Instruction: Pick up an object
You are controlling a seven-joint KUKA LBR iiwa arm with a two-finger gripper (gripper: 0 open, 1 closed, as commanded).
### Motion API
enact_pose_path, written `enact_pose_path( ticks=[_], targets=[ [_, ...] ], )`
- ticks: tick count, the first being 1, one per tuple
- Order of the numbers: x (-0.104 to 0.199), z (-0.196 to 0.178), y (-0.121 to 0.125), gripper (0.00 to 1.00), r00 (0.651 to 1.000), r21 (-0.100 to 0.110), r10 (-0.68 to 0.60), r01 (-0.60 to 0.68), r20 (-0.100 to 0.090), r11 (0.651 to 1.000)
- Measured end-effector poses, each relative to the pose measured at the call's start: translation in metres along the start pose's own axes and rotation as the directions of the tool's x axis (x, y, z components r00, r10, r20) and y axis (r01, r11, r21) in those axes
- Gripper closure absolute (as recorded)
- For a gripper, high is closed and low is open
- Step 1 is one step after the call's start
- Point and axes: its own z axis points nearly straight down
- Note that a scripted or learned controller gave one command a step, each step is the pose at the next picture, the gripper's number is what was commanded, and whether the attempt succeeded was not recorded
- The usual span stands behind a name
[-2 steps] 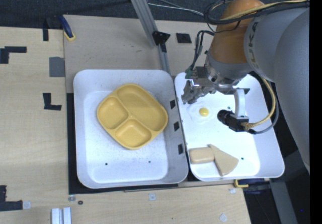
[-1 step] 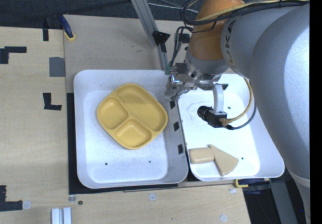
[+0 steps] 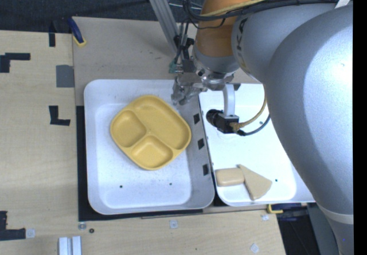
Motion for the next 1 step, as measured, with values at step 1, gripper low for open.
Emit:
enact_pose_path(
  ticks=[1],
  targets=[
    [-0.0027, 0.0006, -0.0009, 0.0, 1.0, 0.002, 0.003, -0.003, 0.002, 1.0]
  ],
)
